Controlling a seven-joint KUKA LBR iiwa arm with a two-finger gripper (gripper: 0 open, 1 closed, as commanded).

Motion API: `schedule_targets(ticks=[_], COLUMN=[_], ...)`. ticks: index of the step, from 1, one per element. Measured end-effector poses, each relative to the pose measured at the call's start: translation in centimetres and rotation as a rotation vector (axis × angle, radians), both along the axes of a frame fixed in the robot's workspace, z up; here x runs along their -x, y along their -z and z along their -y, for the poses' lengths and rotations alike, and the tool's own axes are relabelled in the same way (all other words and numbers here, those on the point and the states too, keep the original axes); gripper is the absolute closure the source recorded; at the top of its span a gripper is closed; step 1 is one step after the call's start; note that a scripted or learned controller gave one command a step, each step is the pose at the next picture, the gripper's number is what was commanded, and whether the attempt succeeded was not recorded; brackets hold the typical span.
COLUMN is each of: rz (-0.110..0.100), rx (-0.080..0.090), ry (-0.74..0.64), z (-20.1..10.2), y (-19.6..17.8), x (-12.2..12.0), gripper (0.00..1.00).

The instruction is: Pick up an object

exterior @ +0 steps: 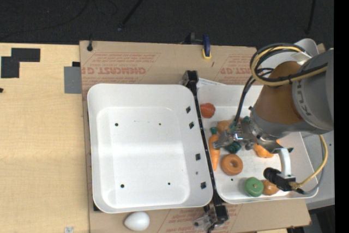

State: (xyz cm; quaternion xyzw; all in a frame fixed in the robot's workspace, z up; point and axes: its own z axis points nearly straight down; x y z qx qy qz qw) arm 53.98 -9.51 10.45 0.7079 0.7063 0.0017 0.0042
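My gripper (228, 140) hangs low in the right bin (234, 96), among a cluster of small toys. Right around its tip lie an orange piece (222, 126), a dark teal piece (234, 147) and an orange carrot-like piece (215, 158). A brown ring (233, 165) lies just in front of the tip. A red-orange ball (207, 111) sits farther back near the divider. A green round piece (253, 187) and an orange one (270, 189) rest at the bin's front. Whether anything sits between the fingers is hidden by the wrist.
The left bin (103, 117) stands beside the right one, split off by a black clip rail (199, 139). A white egg-shaped object (136, 221) lies outside on the bench in front of the left bin. The arm's cables (272, 60) loop above the wrist.
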Motion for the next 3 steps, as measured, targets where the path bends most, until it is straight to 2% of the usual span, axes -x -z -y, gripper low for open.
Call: schedule_targets(ticks=[1,2,3], rz=[0.002,0.004,-0.003], rx=[-0.006,-0.005,-0.005], ry=[-0.007,-0.004,-0.008], z=[-1.3,-1.1,-6.3], y=[0.8,-0.4,-8.7], x=[-6.7,-6.7,-10.7], gripper=[0.0,1.0,1.0])
